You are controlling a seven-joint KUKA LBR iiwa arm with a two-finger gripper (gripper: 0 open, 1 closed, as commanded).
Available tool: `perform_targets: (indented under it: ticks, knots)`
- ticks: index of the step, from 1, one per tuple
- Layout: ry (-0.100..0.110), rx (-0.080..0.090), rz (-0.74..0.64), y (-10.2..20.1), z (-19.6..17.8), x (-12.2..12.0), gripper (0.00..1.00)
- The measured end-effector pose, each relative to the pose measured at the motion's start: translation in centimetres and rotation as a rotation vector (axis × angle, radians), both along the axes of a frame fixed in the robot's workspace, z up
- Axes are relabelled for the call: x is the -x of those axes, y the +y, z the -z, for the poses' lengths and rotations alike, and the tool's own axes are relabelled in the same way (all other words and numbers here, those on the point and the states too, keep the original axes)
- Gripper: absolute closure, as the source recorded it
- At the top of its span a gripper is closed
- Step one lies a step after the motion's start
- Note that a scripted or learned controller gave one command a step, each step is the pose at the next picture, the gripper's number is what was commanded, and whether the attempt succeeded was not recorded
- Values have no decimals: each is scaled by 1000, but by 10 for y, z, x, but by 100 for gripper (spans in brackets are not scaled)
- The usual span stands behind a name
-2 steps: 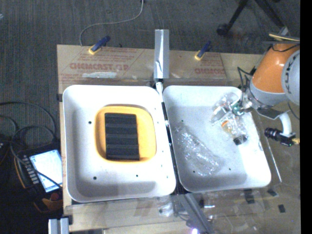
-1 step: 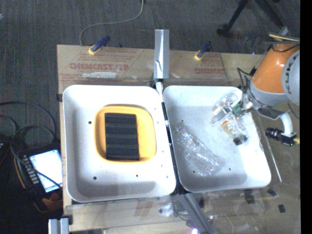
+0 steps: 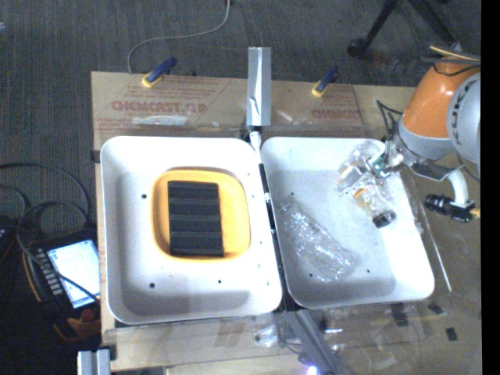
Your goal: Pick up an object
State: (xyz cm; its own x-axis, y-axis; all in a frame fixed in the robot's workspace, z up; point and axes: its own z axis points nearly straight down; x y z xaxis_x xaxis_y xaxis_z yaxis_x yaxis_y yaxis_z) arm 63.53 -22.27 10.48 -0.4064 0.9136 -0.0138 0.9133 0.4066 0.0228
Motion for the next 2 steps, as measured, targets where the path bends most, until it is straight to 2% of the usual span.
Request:
perform_targets:
  ticks: [1, 2]
  knots:
    - [-14, 9, -35, 1, 0, 13, 0]
    - [-15, 11, -68, 0, 0, 20, 0]
